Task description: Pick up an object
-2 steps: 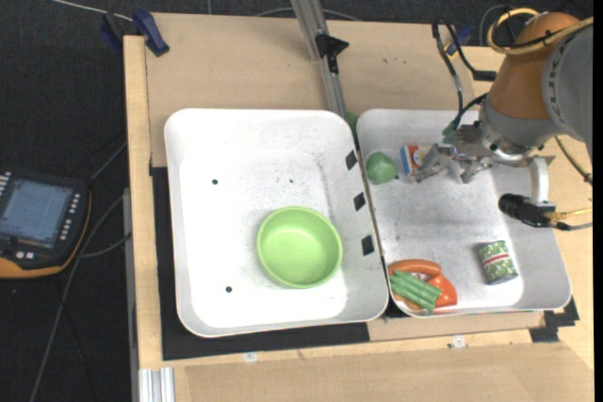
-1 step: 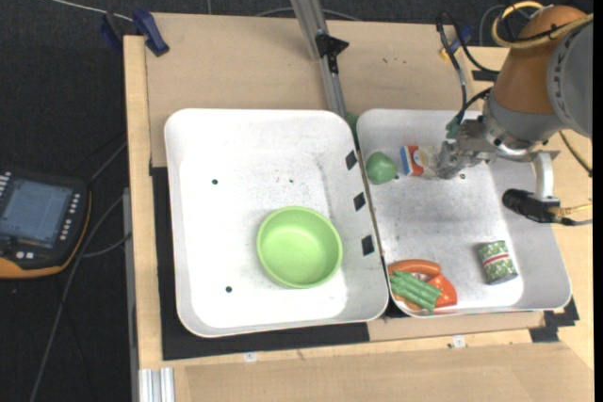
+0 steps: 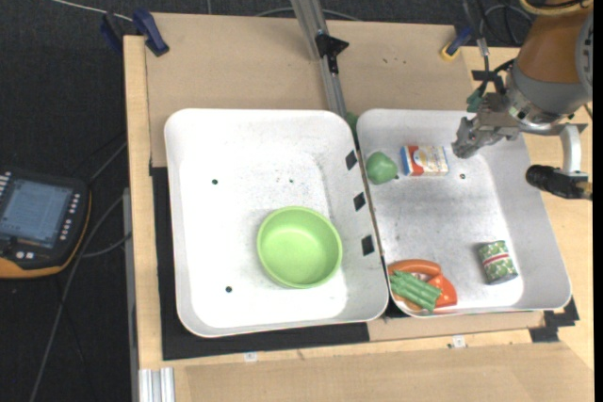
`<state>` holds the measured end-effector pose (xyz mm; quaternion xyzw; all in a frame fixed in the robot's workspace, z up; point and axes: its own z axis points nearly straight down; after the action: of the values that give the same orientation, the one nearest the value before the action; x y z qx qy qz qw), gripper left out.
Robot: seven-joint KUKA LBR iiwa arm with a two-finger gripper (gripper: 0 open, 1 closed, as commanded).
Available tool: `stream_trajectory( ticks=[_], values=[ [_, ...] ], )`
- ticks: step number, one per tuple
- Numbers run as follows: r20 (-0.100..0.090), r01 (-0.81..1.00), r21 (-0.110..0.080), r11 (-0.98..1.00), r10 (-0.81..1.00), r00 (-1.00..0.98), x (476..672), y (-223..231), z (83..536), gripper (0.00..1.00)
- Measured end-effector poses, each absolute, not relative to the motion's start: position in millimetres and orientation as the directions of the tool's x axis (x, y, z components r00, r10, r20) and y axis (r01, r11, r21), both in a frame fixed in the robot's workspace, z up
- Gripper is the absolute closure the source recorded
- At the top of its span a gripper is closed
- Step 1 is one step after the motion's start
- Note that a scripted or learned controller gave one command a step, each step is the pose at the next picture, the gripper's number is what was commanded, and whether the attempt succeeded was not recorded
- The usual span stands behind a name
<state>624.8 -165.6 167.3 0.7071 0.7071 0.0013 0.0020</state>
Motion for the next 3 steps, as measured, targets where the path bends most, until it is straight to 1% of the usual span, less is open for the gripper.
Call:
stream_trajectory(
  ticks=[1,2,3],
  values=[
    [-0.001,1.000,0.004,0.001,1.000,-0.001,628.1,-164,210,1.00],
    [0.000,1.000,0.003,0.000,1.000,0.000,628.7,-164,240,1.00],
    [0.001,1.000,0.002,0.004,1.000,-0.004,618.4,-115,250,1.00]
  ],
)
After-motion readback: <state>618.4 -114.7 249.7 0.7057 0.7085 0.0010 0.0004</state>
